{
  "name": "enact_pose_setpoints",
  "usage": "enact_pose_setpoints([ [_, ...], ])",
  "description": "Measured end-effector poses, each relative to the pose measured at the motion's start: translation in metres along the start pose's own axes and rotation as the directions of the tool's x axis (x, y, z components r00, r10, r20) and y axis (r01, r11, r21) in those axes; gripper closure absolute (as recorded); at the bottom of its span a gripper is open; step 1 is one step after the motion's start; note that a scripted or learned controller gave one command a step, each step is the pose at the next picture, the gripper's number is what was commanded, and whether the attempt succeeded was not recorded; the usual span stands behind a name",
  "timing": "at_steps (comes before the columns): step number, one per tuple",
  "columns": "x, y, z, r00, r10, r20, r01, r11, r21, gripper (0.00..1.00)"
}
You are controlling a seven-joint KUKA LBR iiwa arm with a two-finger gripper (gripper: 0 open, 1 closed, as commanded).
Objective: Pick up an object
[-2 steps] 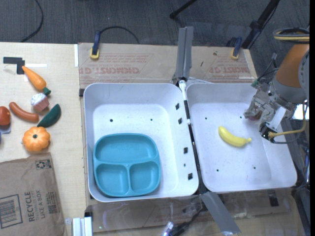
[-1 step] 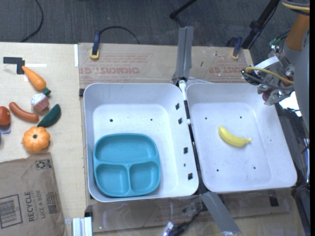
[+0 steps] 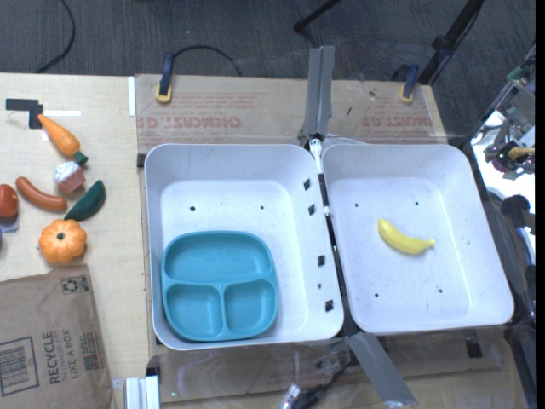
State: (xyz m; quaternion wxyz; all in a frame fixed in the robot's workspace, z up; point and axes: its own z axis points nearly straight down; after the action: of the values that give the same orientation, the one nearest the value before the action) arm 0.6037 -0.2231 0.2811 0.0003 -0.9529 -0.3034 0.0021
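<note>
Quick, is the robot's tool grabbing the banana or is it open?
Tool: cannot be told. The banana lies alone in the right bin, nothing gripping it.

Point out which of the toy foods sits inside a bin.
The yellow banana, lying alone in the right bin. The carrot, pumpkin, sausage and the other play foods lie out on the wooden board left of the bins.

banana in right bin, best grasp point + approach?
Probably the thick middle of the banana, from straight above. It lies flat on the floor of the right bin, well apart from the walls, so hand fingers can close across its narrow width, perpendicular to the long axis.
</note>
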Motion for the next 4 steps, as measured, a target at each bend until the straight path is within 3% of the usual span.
enact_pose_setpoints([
  [1,0.001,0.000,-0.159,0.991,-0.134,0.001,0.134,0.991,0.001,1.00],
  [2,0.040,-0.083,-0.048,1.000,0.000,0.001,0.000,1.000,0.001,1.00],
  [3,0.006,-0.038,-0.064,0.937,0.350,0.001,-0.350,0.937,0.000,1.00],
  [4,0.023,0.016,-0.158,0.961,0.276,0.002,-0.276,0.961,0.001,1.00],
])
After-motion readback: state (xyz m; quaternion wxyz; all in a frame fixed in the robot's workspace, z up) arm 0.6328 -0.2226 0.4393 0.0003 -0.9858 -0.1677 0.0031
